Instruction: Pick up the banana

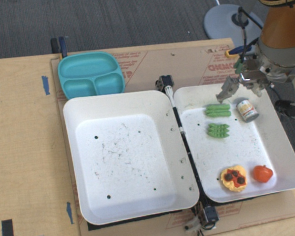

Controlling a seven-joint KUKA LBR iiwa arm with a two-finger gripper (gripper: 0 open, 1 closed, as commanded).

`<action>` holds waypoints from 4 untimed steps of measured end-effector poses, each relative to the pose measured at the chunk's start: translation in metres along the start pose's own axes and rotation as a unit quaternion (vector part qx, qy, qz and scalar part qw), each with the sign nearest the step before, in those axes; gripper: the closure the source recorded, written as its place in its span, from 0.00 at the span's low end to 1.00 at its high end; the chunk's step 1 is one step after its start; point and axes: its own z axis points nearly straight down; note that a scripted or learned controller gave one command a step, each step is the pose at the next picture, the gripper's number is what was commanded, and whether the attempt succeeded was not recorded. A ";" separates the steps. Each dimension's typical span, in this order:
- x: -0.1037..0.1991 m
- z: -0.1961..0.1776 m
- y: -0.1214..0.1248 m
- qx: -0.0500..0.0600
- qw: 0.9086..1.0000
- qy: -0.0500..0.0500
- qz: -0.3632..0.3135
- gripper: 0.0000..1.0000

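My gripper (241, 93) hangs over the far right corner of the right bin (277, 142). Its fingers are spread open and nothing sits between them. Just below it in the bin lies a small tin can (247, 110) on its side. Left of the can are two green bean pods, one (218, 111) near the far wall and the other (218, 130) a little closer to the front.
A small pizza toy (234, 178) and a red tomato (263, 173) lie at the right bin's front. The left bin (82, 148) adjoins it across a black hinge strip. A teal divided tray (90, 73) sits behind the left bin.
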 end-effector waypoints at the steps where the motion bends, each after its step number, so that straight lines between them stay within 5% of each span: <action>1: 0.018 0.152 -0.018 0.000 0.996 0.000 -0.090 0.00; 3: 0.011 0.163 -0.105 -0.001 0.982 0.000 -0.188 0.00; 4: -0.001 0.163 -0.125 -0.001 0.902 0.000 -0.432 0.00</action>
